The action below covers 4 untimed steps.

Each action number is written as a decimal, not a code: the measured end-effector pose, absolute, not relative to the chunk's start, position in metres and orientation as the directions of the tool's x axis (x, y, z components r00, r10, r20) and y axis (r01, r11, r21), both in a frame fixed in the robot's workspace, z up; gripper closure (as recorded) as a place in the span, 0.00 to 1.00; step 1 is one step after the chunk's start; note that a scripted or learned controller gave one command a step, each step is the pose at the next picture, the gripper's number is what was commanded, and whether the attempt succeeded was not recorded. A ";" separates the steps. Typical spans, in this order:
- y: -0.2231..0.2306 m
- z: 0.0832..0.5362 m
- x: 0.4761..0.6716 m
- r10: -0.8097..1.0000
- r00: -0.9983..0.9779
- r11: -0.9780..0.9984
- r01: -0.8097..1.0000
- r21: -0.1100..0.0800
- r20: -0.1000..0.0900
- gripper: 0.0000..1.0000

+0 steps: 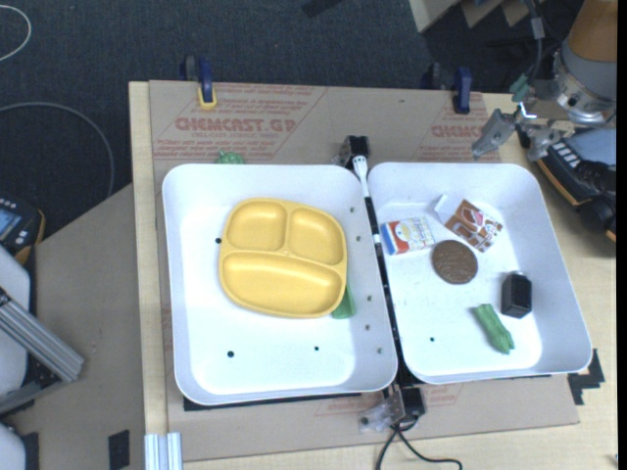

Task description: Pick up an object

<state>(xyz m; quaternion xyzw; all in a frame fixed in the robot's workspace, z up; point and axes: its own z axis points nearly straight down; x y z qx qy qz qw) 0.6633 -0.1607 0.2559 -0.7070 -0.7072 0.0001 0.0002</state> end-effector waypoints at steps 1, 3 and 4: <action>-0.127 0.291 0.590 1.000 -0.001 0.001 1.000 -0.004 0.003 0.00; 0.000 0.299 0.477 1.000 -0.007 0.007 1.000 -0.009 0.004 0.00; -0.004 0.312 0.480 1.000 0.000 0.000 1.000 0.002 0.000 1.00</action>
